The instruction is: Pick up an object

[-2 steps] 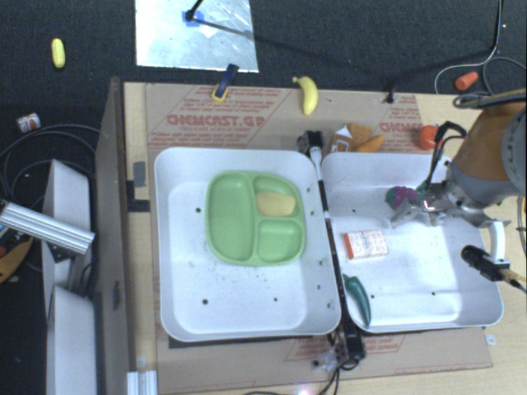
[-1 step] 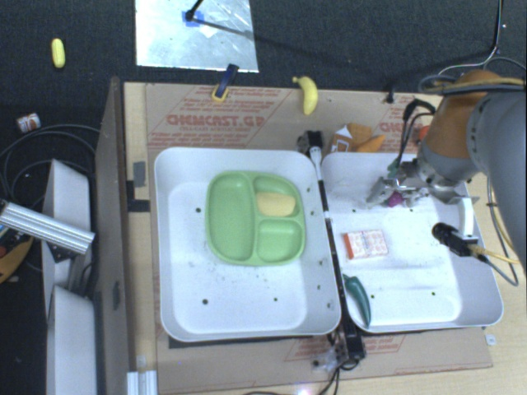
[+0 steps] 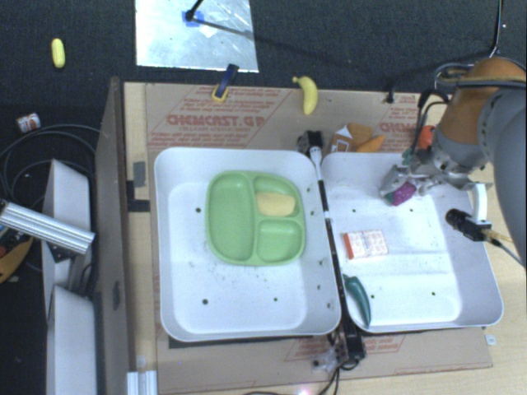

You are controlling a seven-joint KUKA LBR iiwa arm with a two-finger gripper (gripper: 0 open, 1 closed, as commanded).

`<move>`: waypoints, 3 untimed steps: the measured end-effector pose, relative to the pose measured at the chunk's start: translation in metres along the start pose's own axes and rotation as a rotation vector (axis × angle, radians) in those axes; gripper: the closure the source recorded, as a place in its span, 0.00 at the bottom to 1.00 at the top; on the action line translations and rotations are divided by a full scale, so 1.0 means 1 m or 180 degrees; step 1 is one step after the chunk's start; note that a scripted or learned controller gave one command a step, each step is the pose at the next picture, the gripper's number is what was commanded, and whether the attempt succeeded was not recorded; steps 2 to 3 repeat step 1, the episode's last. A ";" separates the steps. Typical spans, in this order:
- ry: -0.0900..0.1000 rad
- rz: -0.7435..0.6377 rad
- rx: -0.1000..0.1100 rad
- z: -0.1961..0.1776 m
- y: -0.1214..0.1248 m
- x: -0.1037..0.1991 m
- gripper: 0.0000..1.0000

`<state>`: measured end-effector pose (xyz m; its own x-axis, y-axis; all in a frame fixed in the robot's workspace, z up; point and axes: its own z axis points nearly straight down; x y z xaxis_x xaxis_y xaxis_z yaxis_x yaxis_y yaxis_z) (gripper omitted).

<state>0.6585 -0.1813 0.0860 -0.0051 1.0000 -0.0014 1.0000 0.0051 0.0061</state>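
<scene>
The gripper (image 3: pixel 402 185) holds a purple object (image 3: pixel 403 193) between its fingers above the right bin (image 3: pixel 461 303); the board (image 3: pixel 216 122) behind reads "CHEMCAST GP"

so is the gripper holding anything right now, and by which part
It cannot be told. The gripper sits right at a small purple object in the right white bin, but a grasp isn't visible.

Two white bins (image 3: pixel 189 311), two bananas (image 3: pixel 308 94)
</scene>
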 end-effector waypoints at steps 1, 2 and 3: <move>-0.0005 -0.0009 -0.0001 -0.010 0.000 0.000 1.00; -0.0005 -0.0009 -0.0001 -0.010 0.000 0.000 1.00; -0.0005 -0.0009 -0.0001 -0.010 0.000 0.000 1.00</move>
